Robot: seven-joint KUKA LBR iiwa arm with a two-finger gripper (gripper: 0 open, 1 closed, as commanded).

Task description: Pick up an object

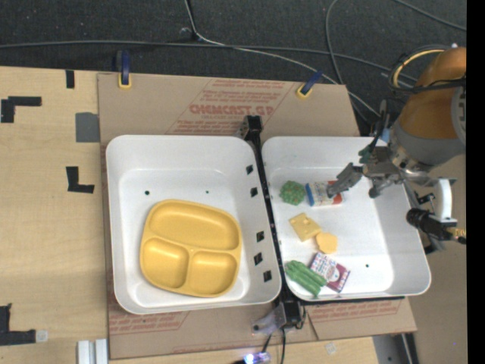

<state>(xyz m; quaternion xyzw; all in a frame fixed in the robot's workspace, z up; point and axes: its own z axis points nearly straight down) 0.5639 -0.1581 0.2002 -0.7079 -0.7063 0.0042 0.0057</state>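
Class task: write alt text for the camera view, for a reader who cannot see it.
A grey robot arm's pincer hovers over the right white bin, which holds small toy foods. The left white bin holds a yellow three-compartment plastic tray.

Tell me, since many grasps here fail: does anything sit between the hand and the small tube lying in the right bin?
Nothing visible does. The hand hovers right beside the tube, with the green broccoli piece on the tube's far side.

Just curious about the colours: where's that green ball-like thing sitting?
The green ball lies in the right bin, near its upper left, just left of a small tube.
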